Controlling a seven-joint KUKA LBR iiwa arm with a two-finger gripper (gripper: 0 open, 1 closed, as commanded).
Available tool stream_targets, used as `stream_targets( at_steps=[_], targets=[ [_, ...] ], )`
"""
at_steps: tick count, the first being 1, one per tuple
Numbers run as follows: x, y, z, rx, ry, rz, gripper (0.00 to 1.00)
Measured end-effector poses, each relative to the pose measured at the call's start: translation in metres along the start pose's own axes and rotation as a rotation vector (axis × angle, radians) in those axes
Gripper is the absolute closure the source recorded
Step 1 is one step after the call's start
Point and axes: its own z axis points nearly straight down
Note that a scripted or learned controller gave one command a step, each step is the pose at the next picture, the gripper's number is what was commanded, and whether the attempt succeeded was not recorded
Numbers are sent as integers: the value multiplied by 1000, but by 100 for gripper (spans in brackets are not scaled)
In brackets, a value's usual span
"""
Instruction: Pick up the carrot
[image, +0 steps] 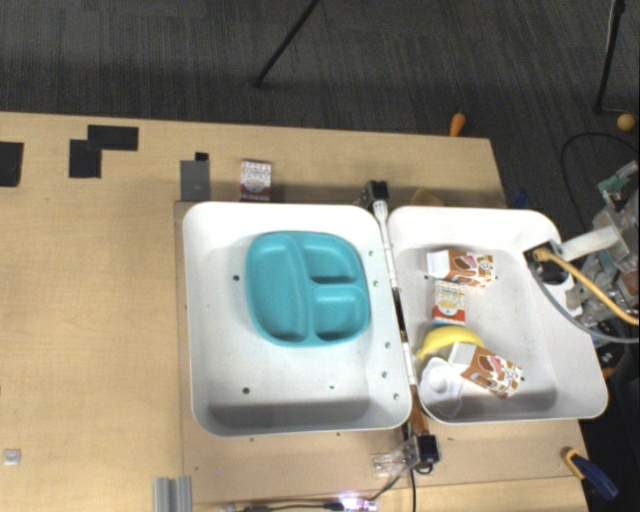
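The right white bin (520, 232) holds two brown-and-white cartons, one near its back (468, 268) and one near its front (494, 373). Between them lies a small red-and-white packet (449, 299). A yellow rounded item (442, 340) sits by the bin's left wall, with a white cup-like piece (440, 383) just in front of it. A small orange object (457, 124) rests at the bench's far edge, too small to identify.
The left white bin (215, 330) holds a teal divided plate (306, 286). Grey hardware with cables and a yellow hose (598, 287) crowds the right bin's right rim. A small patterned box (256, 179) stands behind the left bin.
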Motion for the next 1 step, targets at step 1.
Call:
stream_targets(
  at_steps=[1],
  targets=[
    [19,-96,103,10,-12,-85,100]
  ],
)
